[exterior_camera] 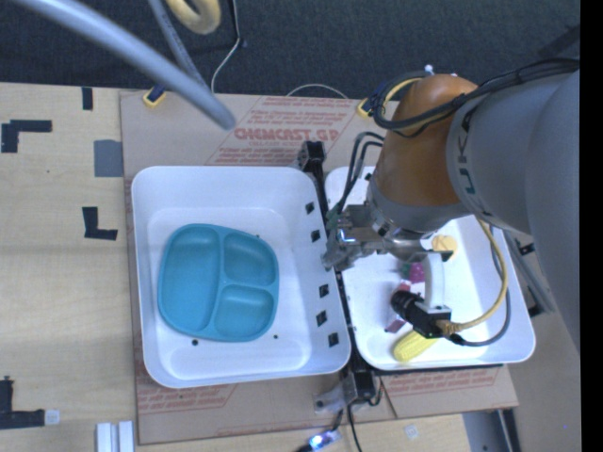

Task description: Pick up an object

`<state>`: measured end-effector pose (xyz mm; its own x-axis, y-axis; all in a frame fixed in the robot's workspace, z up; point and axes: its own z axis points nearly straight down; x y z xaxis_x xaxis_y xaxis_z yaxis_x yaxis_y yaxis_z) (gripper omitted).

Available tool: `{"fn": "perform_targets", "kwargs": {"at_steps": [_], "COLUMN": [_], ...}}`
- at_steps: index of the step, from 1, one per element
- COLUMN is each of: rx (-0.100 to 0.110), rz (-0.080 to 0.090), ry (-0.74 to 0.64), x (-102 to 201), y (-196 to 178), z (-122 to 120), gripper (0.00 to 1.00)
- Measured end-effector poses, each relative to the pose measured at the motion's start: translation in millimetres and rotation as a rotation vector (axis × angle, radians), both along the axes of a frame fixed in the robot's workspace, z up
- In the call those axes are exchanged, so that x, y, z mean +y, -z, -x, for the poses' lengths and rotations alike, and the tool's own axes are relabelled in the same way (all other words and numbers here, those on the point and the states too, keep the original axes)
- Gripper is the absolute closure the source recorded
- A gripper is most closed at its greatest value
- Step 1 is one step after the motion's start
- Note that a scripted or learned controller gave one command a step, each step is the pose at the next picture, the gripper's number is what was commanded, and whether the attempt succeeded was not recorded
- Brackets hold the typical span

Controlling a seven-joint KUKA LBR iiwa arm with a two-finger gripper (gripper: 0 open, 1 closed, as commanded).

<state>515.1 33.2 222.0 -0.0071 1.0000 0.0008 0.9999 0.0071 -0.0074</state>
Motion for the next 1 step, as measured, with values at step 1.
{"fn": "perform_targets", "kwargs": {"at_steps": [1], "rx": [-0.001], "rz": [0.0], "ry": [-0.001], "x": [52.8], "y": [-1.6], "z": [11.4], "gripper": [1.0]}}
